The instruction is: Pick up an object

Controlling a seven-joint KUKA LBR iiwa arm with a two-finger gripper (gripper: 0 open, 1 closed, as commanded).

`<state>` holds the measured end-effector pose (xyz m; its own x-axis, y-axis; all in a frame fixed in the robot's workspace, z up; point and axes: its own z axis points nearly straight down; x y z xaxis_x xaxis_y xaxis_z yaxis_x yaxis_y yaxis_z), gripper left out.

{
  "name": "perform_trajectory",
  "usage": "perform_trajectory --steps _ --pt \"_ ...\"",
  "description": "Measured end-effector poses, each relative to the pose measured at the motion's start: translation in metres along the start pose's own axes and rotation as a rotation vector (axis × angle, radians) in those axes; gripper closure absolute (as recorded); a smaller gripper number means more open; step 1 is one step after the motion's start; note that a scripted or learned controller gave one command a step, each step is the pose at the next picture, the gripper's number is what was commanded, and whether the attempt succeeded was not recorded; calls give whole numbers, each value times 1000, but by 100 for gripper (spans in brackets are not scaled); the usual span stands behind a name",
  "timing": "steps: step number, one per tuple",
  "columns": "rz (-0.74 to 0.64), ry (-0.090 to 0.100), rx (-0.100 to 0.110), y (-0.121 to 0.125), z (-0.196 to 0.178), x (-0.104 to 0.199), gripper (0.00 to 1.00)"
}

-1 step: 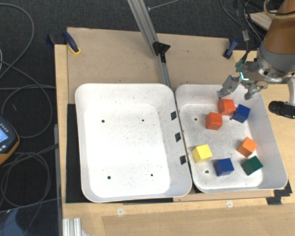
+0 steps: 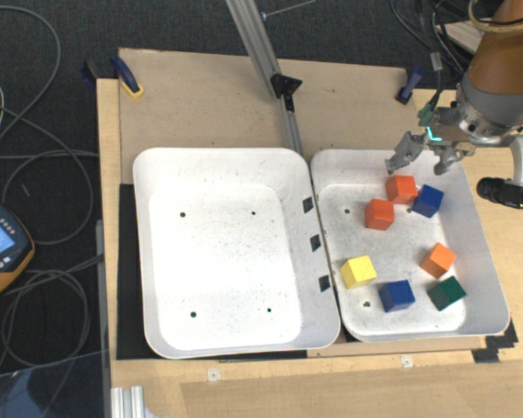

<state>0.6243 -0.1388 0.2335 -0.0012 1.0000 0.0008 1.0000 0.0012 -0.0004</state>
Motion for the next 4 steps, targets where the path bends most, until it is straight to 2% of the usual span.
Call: perform_trajectory --steps 1,3,4 --pt "1 1 7 -2 63 3 0" --pt "1 0 4 -2 136 5 0" --pt "1 0 -2 -1 122 5 100"
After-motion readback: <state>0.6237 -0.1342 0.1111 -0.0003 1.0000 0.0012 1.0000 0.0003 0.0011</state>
